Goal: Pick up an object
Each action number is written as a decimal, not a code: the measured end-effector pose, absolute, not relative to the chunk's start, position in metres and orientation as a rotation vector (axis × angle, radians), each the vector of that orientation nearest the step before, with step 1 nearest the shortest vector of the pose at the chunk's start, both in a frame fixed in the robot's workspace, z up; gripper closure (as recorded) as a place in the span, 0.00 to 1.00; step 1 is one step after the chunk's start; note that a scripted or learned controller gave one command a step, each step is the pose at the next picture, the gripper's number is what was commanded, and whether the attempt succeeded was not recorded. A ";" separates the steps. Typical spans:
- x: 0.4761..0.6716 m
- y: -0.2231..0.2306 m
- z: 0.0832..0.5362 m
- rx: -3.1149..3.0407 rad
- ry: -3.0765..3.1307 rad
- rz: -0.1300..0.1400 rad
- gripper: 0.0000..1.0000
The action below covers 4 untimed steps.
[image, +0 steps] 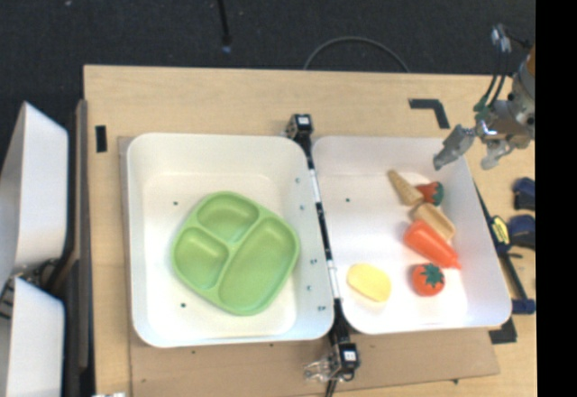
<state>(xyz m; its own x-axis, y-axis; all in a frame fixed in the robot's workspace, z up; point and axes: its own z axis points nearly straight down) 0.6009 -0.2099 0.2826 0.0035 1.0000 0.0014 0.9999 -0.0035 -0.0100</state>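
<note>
Hovering above the far right corner of the right bin (370, 161): the gripper (471, 150), jaws standing apart and gripping nothing, hanging clear of everything below.

Lying in the right half of that same bin, all loose and untouched: several toy foods.
- Pointing toward the far left corner, nearest the gripper: a tan cone (404, 186).
- Touching the cone's near end, on the side toward the bin's right edge: a small red and green piece (434, 192), too small to identify.
- Lying just nearer than these, slanting toward the near right corner: an orange carrot (433, 246).
- Leaning against the carrot's far side: a tan wedge (436, 220).
- Sitting close to the near edge, just beside the carrot's tip: a red tomato (429, 279) with a green top.
- Resting near the bin's near left corner, apart from the tomato: a yellow lemon (369, 282).

Occupying the middle of the left bin (135, 206), tilting slightly toward its near edge: a green divided plate (236, 252), carrying nothing in its three compartments.

Bearing both bins side by side, with their inner edges touching: the wooden bench (225, 97).
</note>
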 end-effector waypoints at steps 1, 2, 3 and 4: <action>0.603 -0.209 0.290 -2.224 -2.221 -0.002 0.00; 0.593 -0.212 0.241 -2.222 -2.220 0.005 0.00; 0.587 -0.205 0.189 -2.224 -2.218 0.005 0.00; 0.583 -0.208 0.127 -2.223 -2.218 0.006 0.00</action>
<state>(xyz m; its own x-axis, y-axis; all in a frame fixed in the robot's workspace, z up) 0.5827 -0.2079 0.1269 0.0026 1.0000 -0.0016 1.0000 -0.0026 -0.0037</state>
